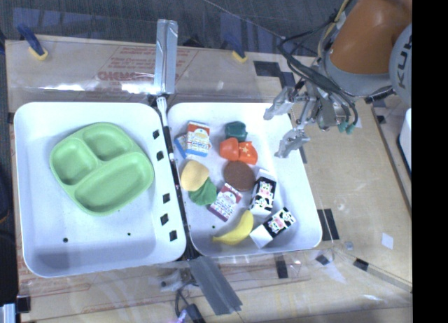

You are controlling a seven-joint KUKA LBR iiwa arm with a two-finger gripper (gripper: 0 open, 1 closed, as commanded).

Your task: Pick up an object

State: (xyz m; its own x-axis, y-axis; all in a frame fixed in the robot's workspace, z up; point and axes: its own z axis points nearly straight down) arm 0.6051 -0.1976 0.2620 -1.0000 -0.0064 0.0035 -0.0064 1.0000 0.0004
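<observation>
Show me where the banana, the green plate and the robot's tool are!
banana (238, 230): camera view, on the middle of its yellow curve.
green plate (102, 167): camera view, on the ridge between its compartments.
tool (285, 127): camera view, midway between its two fingertips, above the right bin's far corner.

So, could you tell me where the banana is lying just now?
The banana lies in the right bin, near its front edge, just below the pink carton and left of a cow-print carton.

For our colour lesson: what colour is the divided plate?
Light green plate, seen in the camera view.
</observation>
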